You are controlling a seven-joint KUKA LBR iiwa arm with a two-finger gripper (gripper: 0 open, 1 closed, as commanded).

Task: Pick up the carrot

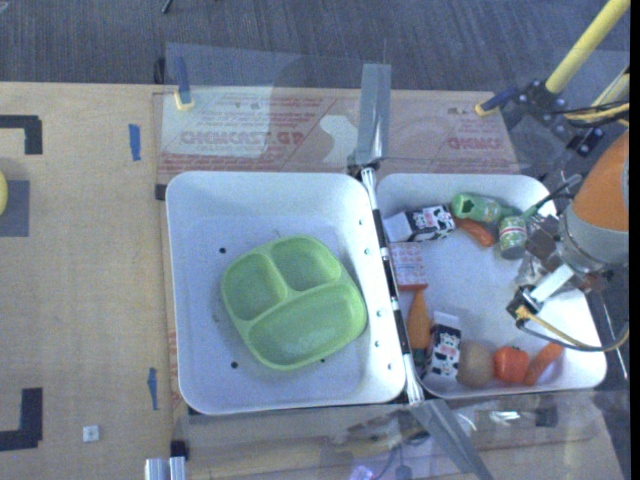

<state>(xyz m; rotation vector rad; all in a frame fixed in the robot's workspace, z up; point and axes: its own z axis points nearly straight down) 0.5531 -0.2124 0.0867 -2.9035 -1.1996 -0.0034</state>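
Camera view has the gripper (pixel 536 248) over the right side of the right bin (pixel 478 293), close to a green can (pixel 512 234); whether it is spread or pressed together cannot be told. The carrot (pixel 418 320) lies well apart, along that bin's left wall, beside a cow-print carton (pixel 443 349).

Grey carpet (pixel 450 18) beyond a pale wooden bench (pixel 80 318).

Green divided plate (pixel 293 302) looks smooth matt plastic; white bins (pixel 200 208) smooth plastic; bench (pixel 80 298) bare wood.
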